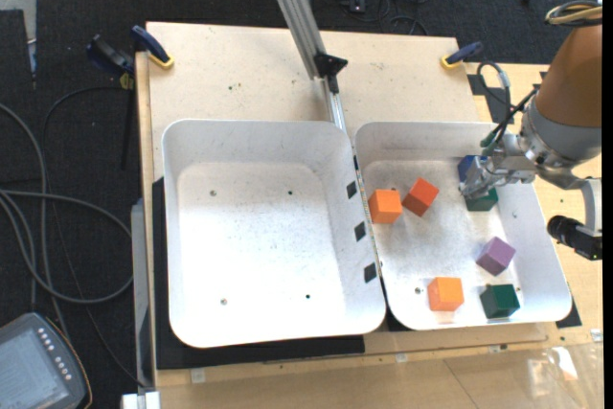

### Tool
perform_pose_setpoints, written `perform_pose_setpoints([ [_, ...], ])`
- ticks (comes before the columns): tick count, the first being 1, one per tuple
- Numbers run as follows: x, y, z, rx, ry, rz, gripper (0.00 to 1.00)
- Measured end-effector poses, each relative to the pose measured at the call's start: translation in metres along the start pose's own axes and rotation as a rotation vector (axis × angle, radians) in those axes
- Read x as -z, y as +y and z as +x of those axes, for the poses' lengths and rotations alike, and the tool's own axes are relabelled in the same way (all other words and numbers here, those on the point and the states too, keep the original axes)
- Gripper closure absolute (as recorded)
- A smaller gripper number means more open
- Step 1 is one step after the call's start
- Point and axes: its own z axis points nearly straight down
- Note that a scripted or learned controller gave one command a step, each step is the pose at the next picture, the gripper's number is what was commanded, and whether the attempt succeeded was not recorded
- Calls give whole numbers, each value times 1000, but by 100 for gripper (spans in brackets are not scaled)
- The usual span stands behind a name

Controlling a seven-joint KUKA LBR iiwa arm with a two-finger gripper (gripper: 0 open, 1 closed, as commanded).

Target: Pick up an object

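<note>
The pale wooden bench (287, 62) carries two shallow white plastic bins; the right-hand bin (548, 287) holds small cubes. The grey arm's gripper (479, 187) sits low over a dark green cube (482, 200) near the bin's far right side, its state hard to tell. Two orange cubes (386, 205) lie mid-bin, a purple cube (496, 255) nearer.

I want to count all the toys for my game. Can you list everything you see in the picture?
orange blocks: 3, orange; two side by side at the right bin's left, one near its front
purple block: 1, purple; right bin, right side
green blocks: 2, dark green; one at the front right corner, one under the gripper
bins: 2, white; left bin, right bin
clamps: 2, blue and yellow; bench back corners
arm: 1, grey and orange; from the right
gripper: 1; over the right bin
</note>
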Motion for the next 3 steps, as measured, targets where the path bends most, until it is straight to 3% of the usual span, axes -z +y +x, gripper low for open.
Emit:
perform_pose_setpoints([
  [3,24,21,163,5,4,6,100],
])
